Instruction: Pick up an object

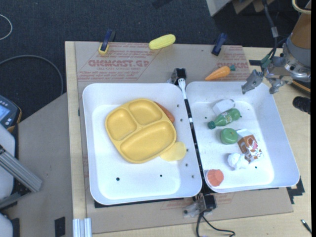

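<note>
Gripper (262, 83) with fingers spread apart and nothing between them, poised over upper right corner of right bin (279, 132), green bottle (224, 118) lying tilted near bin centre, green lid (228, 136) just below it, yellow divided tray (140, 130) in left bin (94, 132), toy carrot (219, 73) on bench (128, 63) behind.

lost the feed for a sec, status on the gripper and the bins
Gripper open, nothing between fingers, over right bin far corner. Green bottle, green lid, snack packet loose in that bin. Nothing blocking.
</note>
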`<state>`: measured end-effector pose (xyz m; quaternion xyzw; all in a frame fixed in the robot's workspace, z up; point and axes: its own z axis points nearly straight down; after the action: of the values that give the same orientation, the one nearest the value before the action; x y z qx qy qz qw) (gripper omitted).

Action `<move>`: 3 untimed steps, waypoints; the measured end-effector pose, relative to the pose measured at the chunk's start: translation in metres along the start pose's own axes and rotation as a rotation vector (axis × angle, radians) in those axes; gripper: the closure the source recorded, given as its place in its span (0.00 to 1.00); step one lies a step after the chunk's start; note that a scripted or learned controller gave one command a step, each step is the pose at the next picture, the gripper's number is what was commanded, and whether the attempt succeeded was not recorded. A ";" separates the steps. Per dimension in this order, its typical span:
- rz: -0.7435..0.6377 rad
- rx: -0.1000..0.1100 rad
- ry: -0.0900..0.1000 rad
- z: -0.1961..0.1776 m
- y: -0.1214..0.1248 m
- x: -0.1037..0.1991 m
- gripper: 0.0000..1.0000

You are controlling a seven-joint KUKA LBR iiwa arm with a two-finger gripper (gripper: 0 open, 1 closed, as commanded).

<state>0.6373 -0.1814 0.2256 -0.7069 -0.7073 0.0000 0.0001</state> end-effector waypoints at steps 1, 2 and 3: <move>-0.003 -0.021 -0.005 -0.191 -0.024 0.022 0.00; -0.008 -0.016 -0.001 -0.288 -0.028 0.094 0.00; -0.017 0.003 0.005 -0.261 -0.094 0.234 0.00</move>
<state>0.5433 0.0523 0.4862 -0.7009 -0.7132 -0.0005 0.0030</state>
